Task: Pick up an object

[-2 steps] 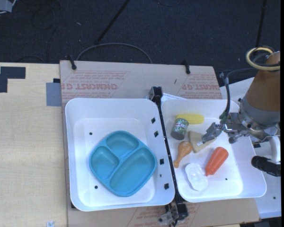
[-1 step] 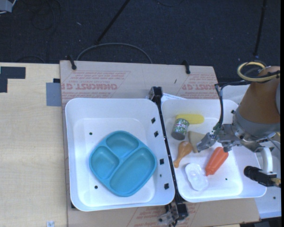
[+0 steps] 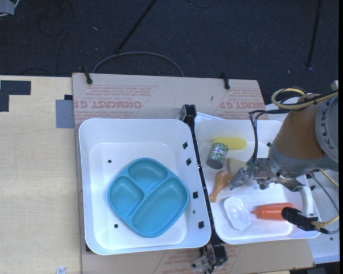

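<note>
A: Dark carpet at the back, pale wood bench on the left, cardboard sheet under two white bins. Contents?

B: Left bin: a blue divided plate, three compartments, lying flat in the middle.

B: Right bin has the pickable stuff. Yellow piece by the far wall. Small can with a green label just in front of it, tilted. Pale beige bit right beside the can, can't identify it. Tan-orange piece near the wall shared with the left bin. White translucent lump at the near side, with an orange piece just right of it.

A: Arm?

B: Arm comes in from the right, orange band showing, over the right bin. Gripper sits low around the bin's middle, between the can and the white lump, just beside the tan-orange piece and close to the beige bit.

A: Gripping anything?

B: Can't tell whether it's released or clenched, the metal parts blur together. Can't call contact with the tan-orange piece either. All listed items look to be lying on the bin floor.
</note>
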Robot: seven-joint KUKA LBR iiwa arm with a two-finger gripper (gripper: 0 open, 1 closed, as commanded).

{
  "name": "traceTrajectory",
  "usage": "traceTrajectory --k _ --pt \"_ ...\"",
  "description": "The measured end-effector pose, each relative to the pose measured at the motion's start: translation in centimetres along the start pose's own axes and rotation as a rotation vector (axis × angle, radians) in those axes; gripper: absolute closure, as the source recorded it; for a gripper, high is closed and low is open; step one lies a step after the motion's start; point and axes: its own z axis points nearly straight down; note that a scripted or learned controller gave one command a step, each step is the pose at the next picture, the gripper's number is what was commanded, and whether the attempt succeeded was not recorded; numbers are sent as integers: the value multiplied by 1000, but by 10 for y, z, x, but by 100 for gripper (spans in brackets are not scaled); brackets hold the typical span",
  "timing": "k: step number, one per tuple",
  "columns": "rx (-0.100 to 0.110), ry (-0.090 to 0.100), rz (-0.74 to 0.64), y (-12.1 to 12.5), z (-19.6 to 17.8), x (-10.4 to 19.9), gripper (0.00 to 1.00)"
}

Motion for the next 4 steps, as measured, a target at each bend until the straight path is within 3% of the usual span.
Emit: traceTrajectory --k 1,4 --pt "-2 -1 6 0 -13 -2 100" --pt "-11 -3 -1 -10 -182 1 100"
